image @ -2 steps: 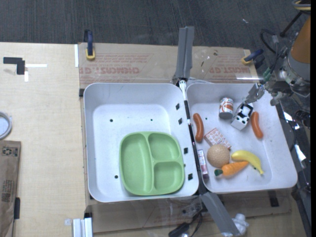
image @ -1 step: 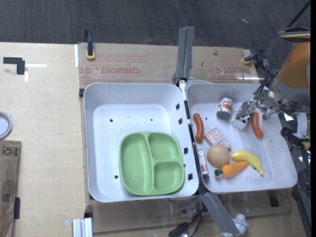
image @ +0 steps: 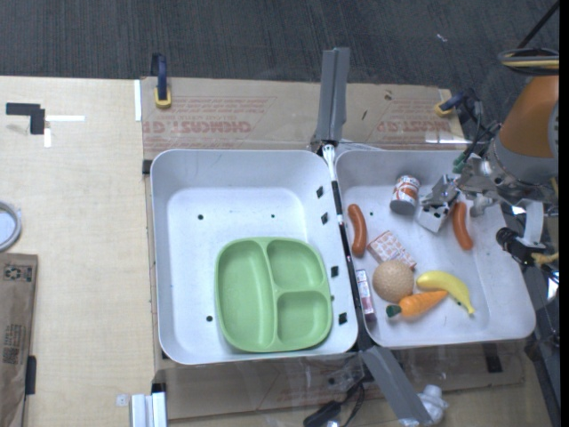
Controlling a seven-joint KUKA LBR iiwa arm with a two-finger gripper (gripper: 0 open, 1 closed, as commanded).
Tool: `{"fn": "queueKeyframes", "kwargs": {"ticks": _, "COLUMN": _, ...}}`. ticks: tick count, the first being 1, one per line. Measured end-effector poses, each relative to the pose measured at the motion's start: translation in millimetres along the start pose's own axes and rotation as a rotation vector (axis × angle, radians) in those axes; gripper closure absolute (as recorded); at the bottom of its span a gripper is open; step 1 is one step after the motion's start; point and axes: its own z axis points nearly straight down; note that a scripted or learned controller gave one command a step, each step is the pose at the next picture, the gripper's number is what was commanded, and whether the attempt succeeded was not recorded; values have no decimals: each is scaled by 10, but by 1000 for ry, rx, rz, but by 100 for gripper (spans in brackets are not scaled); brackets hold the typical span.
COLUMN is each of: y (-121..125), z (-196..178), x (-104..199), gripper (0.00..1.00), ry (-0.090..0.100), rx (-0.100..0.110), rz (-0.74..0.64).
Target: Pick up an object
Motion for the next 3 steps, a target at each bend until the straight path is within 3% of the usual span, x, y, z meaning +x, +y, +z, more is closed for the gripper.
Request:
{"fn": "queueKeyframes", "kwargs": {"ticks": 1, "y": 28, "z": 108, "x": 10, "gripper": 0, "ry": -7, "rx": 11, "rz": 1}}
{"fn": "queueKeyframes", "kwargs": {"ticks": 2, "y": 13, "z": 38, "x": -23, "gripper": 100, "ry": -14, "rx": 15, "rz": 1}}
{"fn": "queueKeyframes", "kwargs": {"ticks": 3, "y": -222, "z": -938, "x": 617, "gripper": 100, "ry": -15, "rx": 23, "rz": -114}}
